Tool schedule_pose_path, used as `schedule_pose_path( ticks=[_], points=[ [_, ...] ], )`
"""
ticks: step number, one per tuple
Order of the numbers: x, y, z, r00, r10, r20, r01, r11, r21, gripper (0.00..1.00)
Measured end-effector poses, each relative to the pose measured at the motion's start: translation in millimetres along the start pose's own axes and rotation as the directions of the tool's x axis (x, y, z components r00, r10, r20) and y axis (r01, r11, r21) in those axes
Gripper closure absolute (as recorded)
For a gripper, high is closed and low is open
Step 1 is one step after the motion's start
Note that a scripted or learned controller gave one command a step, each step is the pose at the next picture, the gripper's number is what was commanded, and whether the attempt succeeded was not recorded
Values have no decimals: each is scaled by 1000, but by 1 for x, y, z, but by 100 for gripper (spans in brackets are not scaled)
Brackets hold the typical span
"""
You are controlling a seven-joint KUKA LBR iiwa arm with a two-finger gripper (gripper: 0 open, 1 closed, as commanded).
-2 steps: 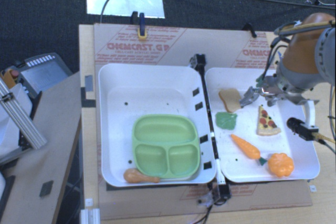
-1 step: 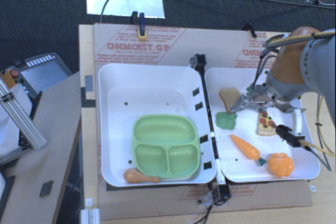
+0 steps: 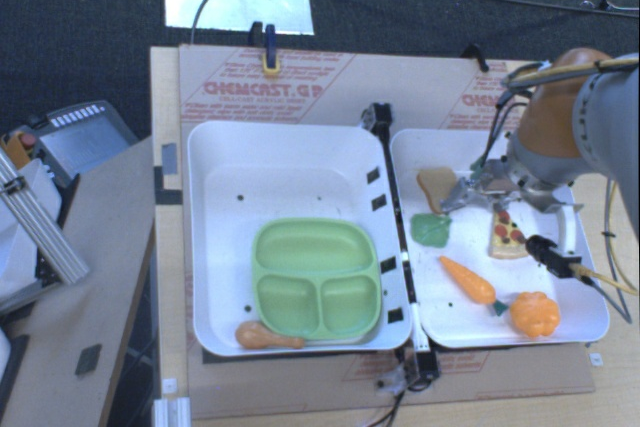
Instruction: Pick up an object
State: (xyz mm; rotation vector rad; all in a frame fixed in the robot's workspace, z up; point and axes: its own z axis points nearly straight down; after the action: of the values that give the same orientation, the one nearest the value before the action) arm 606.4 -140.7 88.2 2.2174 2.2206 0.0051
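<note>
Above green toy [image 3: 431, 230], pincer [image 3: 470, 194]

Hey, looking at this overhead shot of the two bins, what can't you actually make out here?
- Gripper: in the camera view its fingers blur together over the right bin, so open or shut is unclear, as is any contact with the toast slice.
- Arm: cut off by the right edge.
- Pizza slice: its top end is hidden under the wrist.
- Green piece: too small and blurred to identify.
</note>
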Motion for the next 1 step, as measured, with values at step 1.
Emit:
schedule_pose_path(
  ticks=[1],
  points=[
    [0, 2, -11, 1000, 0, 0, 0, 1000, -6, 100]
  ],
)
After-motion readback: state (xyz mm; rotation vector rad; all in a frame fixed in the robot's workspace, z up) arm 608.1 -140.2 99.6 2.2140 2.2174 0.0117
